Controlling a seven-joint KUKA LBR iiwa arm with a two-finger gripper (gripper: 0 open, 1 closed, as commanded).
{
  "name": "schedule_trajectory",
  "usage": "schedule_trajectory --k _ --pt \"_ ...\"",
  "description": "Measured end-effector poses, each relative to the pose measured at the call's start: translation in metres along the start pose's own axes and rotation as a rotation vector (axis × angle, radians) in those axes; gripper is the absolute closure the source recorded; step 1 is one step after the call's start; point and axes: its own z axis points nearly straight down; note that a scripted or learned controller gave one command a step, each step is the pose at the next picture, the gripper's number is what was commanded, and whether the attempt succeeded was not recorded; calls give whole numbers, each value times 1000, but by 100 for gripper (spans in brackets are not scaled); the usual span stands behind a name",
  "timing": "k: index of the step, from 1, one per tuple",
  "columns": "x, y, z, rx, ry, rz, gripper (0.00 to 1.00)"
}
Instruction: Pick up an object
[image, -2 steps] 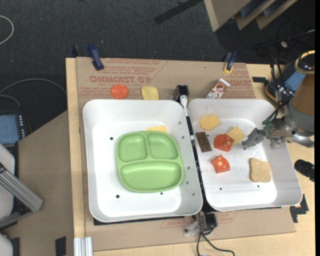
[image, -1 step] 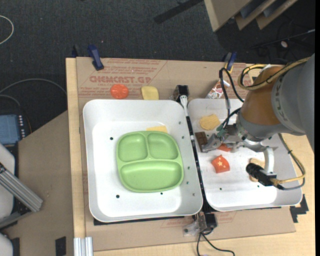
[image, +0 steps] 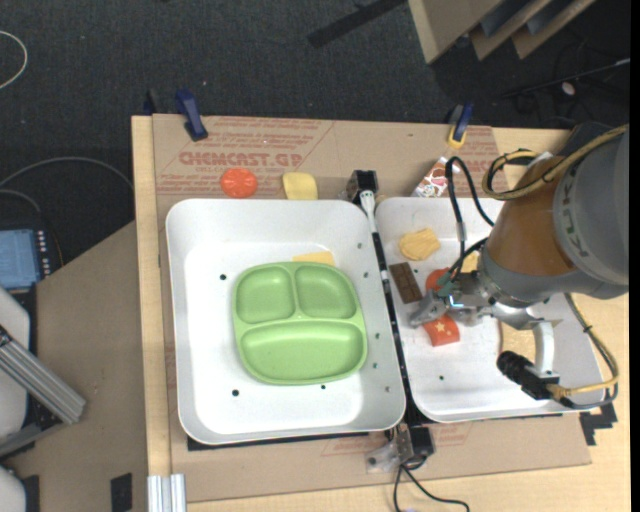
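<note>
In the right bin (image: 560, 345) lie a yellow lump (image: 420, 243), a brown bar (image: 405, 282), a red block with a yellow star (image: 443, 332) and a small red piece (image: 437, 280). My gripper (image: 447, 303) hangs low over the bin's left half, just above the red block and beside the small red piece. The grey and orange wrist hides most of it. I cannot see anything held between its tips.
The left bin (image: 200, 240) holds a green divided plate (image: 298, 322) and a pale yellow piece (image: 315, 258) behind it. On the cardboard behind the bins lie an orange item (image: 238, 183), a yellow item (image: 299, 186) and a red-white packet (image: 432, 180). Black cables (image: 462, 205) loop over the right bin.
</note>
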Motion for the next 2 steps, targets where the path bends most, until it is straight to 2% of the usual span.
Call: schedule_trajectory --k 1,2 --pt "-1 2 -11 -6 -2 1 100" --pt "-1 2 -10 -5 -2 1 0"
